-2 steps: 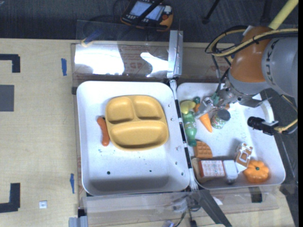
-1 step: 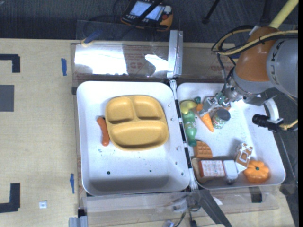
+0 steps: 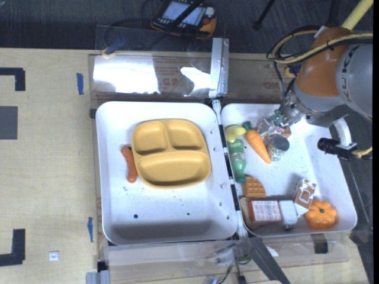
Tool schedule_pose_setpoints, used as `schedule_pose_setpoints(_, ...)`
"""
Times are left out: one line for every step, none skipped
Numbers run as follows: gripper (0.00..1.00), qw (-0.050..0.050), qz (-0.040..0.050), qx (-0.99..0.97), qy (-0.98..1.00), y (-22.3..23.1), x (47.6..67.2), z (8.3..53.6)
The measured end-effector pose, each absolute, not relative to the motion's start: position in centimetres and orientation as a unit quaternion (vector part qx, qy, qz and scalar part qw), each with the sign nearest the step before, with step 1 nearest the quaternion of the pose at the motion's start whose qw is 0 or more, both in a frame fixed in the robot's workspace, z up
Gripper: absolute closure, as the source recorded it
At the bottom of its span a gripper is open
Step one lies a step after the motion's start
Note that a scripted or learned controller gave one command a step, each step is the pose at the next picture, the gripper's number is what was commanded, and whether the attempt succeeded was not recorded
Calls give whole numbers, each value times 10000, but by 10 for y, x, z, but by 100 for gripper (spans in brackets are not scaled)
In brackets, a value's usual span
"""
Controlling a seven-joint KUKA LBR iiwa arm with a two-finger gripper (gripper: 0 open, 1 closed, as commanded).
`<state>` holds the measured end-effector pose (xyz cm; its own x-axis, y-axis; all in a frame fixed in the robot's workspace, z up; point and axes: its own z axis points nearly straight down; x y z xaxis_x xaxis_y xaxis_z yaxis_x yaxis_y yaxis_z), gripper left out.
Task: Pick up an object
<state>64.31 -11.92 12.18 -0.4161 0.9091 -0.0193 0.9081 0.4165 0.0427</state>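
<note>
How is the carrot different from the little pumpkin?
The carrot is long and pointy, while the pumpkin is round and squat. The carrot lies slanted near the back of the right bin, close to the gripper; the pumpkin sits in that bin's front corner. The carrot's green top is leafy, and the pumpkin has just a small green stem. Both are orange toy foods in the same bin.

Setting: a robotics laboratory. Indicators: a pale wooden tabletop (image 3: pixel 47 176) marked with black tape squares (image 3: pixel 8 123) and blue tape strips (image 3: pixel 79 83); two shallow white plastic bins (image 3: pixel 112 176) mounted side by side; a black handheld control pendant with lit screen (image 3: pixel 181 15); loose yellow and black cabling (image 3: pixel 296 40); dark tripod legs (image 3: pixel 275 2).
</note>
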Motion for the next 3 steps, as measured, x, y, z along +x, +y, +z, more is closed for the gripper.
schedule_pose_setpoints(100, 0, 7, 4985, 8669, -112, 555, 86)
schedule_pose_setpoints(100, -16, -14, 5654, 8248, -74, 634, 181)
schedule_pose_setpoints(100, -3, -13, 6422, 7665, -67, 661, 181)
